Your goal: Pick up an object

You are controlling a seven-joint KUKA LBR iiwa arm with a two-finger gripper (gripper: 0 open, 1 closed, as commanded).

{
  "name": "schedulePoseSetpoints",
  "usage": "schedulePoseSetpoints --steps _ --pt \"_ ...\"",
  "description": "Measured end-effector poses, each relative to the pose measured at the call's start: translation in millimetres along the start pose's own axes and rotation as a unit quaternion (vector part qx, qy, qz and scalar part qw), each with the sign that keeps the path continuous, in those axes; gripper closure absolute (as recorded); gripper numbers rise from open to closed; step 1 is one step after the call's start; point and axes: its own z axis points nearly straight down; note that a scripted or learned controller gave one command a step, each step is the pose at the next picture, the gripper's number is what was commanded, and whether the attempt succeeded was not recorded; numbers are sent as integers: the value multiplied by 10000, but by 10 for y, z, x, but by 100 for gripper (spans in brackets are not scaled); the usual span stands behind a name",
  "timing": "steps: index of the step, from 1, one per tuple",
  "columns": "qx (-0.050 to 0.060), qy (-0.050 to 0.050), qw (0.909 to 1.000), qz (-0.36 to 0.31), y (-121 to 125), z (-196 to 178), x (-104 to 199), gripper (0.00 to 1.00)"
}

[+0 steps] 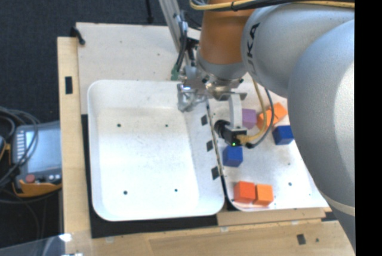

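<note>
Wooden bench (70, 147) carries two white bins, and the gripper (190, 93), whose state I cannot tell, should descend straight over the blue cube (233, 156).

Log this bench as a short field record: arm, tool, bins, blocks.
arm: grey KUKA arm with orange band, reaching in from the right
tool: two-finger tool over the left bin's upper right rim
left bin: shallow white bin
right bin: shallow white bin, holding the blocks
blocks: blue cube, second blue cube, purple cube, orange blocks, orange cube
</note>
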Motion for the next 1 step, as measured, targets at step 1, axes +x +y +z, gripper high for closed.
schedulePoseSetpoints --steps 1 --pt "-10 1 10000 35 7 -7 -32 0"
